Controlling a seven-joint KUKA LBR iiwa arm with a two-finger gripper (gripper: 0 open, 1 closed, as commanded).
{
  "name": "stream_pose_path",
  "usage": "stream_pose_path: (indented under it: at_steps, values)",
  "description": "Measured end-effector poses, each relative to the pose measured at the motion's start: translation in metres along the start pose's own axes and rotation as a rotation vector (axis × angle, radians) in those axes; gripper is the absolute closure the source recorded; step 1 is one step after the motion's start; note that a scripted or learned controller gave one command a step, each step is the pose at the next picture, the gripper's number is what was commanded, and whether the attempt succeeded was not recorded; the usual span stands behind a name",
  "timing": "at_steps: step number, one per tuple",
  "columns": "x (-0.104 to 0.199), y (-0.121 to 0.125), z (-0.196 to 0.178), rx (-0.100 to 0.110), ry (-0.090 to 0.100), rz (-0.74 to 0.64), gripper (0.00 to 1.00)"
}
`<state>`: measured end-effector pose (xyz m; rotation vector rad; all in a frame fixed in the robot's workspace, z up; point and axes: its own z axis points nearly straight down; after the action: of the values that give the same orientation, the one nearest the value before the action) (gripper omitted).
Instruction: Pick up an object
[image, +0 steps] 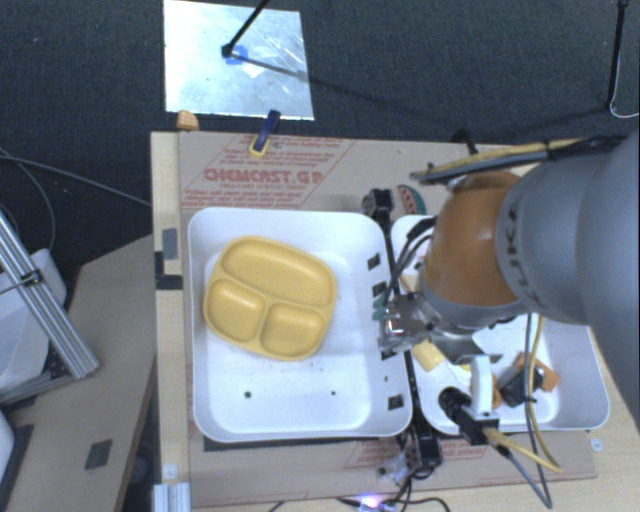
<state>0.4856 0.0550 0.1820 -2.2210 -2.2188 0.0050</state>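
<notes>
A yellow three-compartment plate (270, 296) lies in the left white bin (290, 400), toward its far left. My arm's grey and orange wrist (480, 255) covers most of the right bin (585, 395). The gripper (408, 335) is low at that bin's left wall, beside the divide between the bins, and mostly hidden under the wrist. A small pale yellow piece (428, 356) shows just below it; whether it is held is unclear. An orange item (545, 378) lies in the right bin's near right part.
Both bins rest on a cardboard sheet (300, 170). On it behind the left bin lie a blue and yellow item (265, 133) and a small orange block (186, 121). A shiny sheet (238, 55) lies farther back. A metal frame (45, 310) stands at the left.
</notes>
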Motion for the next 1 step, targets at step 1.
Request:
stream_pose_path:
  at_steps: [1]
  values:
    - [0.0239,0.0022,-0.06,-0.011,0.003,-0.008,1.0]
